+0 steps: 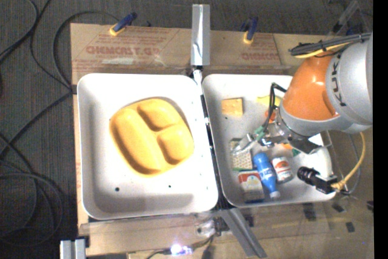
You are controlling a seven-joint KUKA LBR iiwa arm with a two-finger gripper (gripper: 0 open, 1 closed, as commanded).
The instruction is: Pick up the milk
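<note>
The milk [249,179] is a small white carton with a red patch, lying near the front wall of the right bin [213,130]. A blue bottle [266,174] lies right beside it on its right side. My gripper [253,140] hangs low over the middle of the right bin, a short way behind the carton and just above a checkered waffle-like piece [242,159]. Nothing shows as held in it. The grey arm with its orange band [309,97] reaches in from the right and hides the bin's right part.
A tan cracker square [233,107] lies at the back of the right bin. A small red-and-white can [282,169] sits right of the bottle. The left bin [91,130] holds a yellow divided plate [153,135]. A metal bar [200,33] stands behind the bins.
</note>
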